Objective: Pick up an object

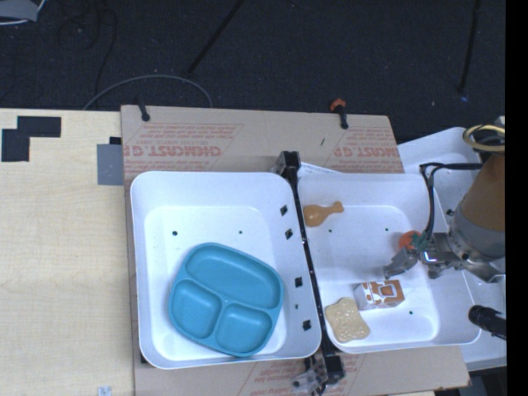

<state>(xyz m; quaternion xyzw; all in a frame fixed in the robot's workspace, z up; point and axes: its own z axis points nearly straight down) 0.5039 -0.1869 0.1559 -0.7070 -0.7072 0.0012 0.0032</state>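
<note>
The right bin (363, 196) holds three small things: a tan drumstick-shaped toy (320, 214) at its back left, a beige cracker-like slab (346, 320) at the front, and a small white and orange box (380, 293) beside it. My gripper (402, 263) hangs low at the bin's right side, just right of and behind the box, with a small red piece (408, 239) near its wrist. Nothing shows between the fingers. The arm's body (487, 205) stands beyond the bin's right wall.
A blue three-compartment plate (225, 299) lies in the left bin (165, 196). A black divider (299, 246) runs between the bins. Cardboard (247, 143) lies under both, and a pale wooden bench (58, 246) extends left.
</note>
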